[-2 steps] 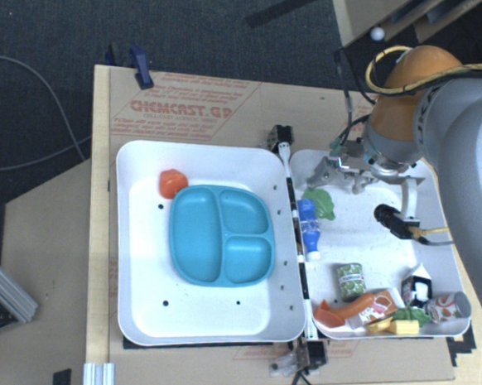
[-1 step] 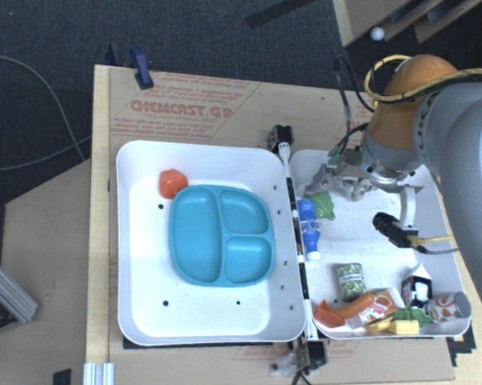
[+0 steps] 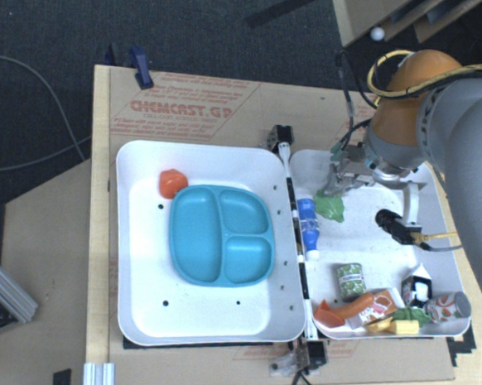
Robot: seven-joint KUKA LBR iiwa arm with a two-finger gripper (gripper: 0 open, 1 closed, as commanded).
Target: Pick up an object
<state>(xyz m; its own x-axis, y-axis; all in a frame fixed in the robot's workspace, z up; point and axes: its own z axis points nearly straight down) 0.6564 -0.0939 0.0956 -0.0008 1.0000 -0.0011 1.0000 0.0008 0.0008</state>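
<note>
Tool (image 3: pixel 339 180) poised in the right bin (image 3: pixel 436 253), directly above and touching a green object (image 3: pixel 330 207); whether its fingers are spread cannot be told.

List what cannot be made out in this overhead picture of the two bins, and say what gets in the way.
- Gripper, camera view: finger state unclear; small, against the green item.
- Right bin: far-right part covered by the arm.
- Pile in that bin's near corner: items overlap, too small to name.
</note>
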